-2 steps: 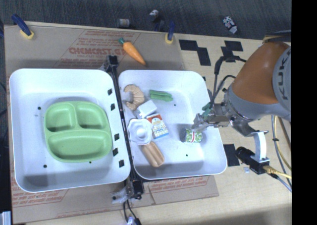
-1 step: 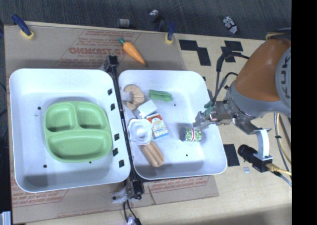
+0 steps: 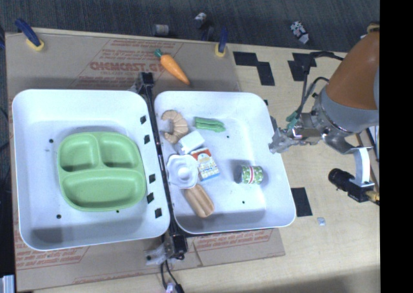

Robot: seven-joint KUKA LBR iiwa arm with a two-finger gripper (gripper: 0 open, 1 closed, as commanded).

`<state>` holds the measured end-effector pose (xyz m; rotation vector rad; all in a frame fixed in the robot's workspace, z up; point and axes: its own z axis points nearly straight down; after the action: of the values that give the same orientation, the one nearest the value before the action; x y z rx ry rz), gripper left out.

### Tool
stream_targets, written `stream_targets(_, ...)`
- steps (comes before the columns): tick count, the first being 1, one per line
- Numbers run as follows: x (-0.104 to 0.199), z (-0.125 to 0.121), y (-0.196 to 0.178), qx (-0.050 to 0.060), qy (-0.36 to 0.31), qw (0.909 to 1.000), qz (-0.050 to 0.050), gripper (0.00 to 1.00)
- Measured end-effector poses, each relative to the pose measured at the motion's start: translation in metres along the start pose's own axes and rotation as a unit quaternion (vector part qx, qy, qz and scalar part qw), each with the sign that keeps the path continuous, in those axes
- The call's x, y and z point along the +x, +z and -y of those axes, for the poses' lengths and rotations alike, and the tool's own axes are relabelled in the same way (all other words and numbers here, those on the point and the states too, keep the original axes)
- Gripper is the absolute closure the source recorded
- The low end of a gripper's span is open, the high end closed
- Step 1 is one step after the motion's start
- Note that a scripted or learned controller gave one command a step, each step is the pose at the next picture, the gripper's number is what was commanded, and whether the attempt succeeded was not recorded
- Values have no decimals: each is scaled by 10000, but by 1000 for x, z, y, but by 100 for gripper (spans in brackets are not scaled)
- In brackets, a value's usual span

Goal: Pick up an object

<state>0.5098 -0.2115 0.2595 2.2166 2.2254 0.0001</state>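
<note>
Nearest the lens, at the bottom of the right bin (image 3: 274, 217), a hot dog (image 3: 199, 201) lies slanted on the white floor. Up from it sits a white cup (image 3: 182, 170), touching a small red-and-white carton (image 3: 206, 163), and a white block (image 3: 190, 141) rests just above them. A tan pastry (image 3: 172, 125) lies by the bin's left wall, with a green pod-like piece (image 3: 209, 124) beside it.

A green can (image 3: 249, 173) lies on its side toward the bin's right part — of all these things it is the closest to the gripper (image 3: 279, 142), though still apart from it. The gripper hangs at the bin's right rim, outside the cluster, with nothing seen between its fingers; whether they are spread or pressed together I cannot tell. The arm (image 3: 352, 88) comes in from the right.

A green divided plate (image 3: 100, 170) sits in the left bin (image 3: 32, 214). An orange carrot (image 3: 173, 68) lies on the cardboard sheet (image 3: 77, 59) behind the bins, outside both.
</note>
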Motion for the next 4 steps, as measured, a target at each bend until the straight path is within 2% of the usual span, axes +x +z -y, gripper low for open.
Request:
stream_targets(1, 1, 34, 41, 16, -10, 10000, -4, 100)
stream_targets(2, 0, 32, -1, -11, -9, 10000, 8, 100)
stream_targets(3, 41, 33, 27, 8, -16, 10000, -4, 100)
stream_targets(4, 16, -13, 13, 2, -14, 10000, -1, 100)
